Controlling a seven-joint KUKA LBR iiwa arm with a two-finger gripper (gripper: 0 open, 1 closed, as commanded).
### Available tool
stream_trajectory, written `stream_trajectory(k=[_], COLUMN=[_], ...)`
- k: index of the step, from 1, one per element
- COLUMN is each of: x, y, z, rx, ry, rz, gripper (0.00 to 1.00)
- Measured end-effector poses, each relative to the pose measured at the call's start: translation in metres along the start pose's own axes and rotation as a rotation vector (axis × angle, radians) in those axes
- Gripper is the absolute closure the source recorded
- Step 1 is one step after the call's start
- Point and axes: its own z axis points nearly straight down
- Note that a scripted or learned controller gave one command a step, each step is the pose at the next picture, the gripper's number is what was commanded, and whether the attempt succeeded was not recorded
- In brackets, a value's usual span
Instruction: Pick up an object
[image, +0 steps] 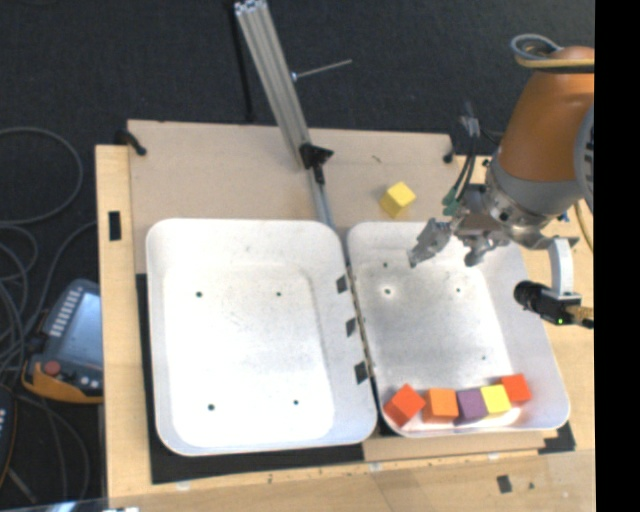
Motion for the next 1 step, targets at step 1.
stream_trajectory(k=[1], x=[0.0572], y=[-0.0637], z=[0.0382], rx=[0.007], ry=[0.003], rz=[-0.005], gripper=[0.0])
